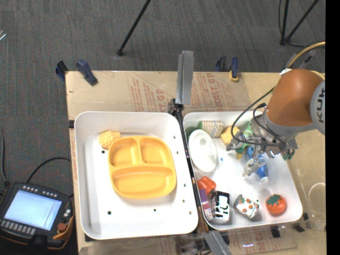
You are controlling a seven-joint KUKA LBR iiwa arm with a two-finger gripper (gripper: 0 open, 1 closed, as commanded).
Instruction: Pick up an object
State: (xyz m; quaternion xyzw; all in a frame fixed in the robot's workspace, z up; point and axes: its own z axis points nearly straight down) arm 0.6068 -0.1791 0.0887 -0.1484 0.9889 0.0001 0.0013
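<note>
Gripper (256, 162) hung over a blue toy (260, 170) in the right bin (293, 187) — jaw state unclear; toy probably light, rigid — grasp mid-body.

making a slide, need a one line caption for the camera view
Robot arm reaches over the right bin of small items, its tool above a blue object; a yellow tray sits in the left bin.

Position: one fixed camera above the counter (159, 86)
Facing: down at a slant
Coverage: both white bins, left bin (90, 195) and right bin (289, 187), plus surrounding floor (79, 20)
</note>
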